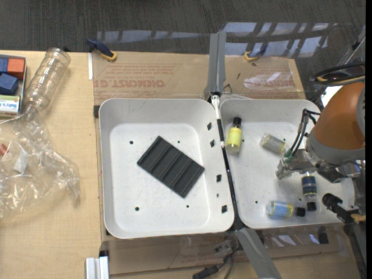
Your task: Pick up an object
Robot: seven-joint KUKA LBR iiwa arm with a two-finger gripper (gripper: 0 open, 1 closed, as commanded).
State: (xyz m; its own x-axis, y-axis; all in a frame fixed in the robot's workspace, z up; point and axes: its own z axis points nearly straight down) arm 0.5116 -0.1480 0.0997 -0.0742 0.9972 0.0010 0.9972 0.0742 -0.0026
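From the camera above the bench we look down on two white bins set side by side. The left bin (116,156) holds a dark ribbed panel (171,165) lying flat and at a slant near its middle. The right bin (256,214) holds four small bottles: a yellow bottle (233,136) close to the wall between the bins, a pale bottle (272,143) lying nearer the middle, a bottle with a blue band (309,189) by the right side, and a bottle lying on its side (283,210) toward the front edge.

The arm (343,124) reaches in from the right, its orange band hanging over the right bin. The gripper (290,166) sits low between the pale bottle and the blue-banded one, and we cannot tell how the claw stands, because the wrist hides much of it. We see nothing held there.

We judge the risks to be these. The bottles are round and could roll away when nudged. Two lie just beside the gripper, so a descent could land between them, or knock one aside. The blue-banded bottle sits near the bin wall, which may block a clean grasp.

Outside the bins, a clear plastic bottle (43,80) and crumpled plastic wrap (32,167) lie on the bench.
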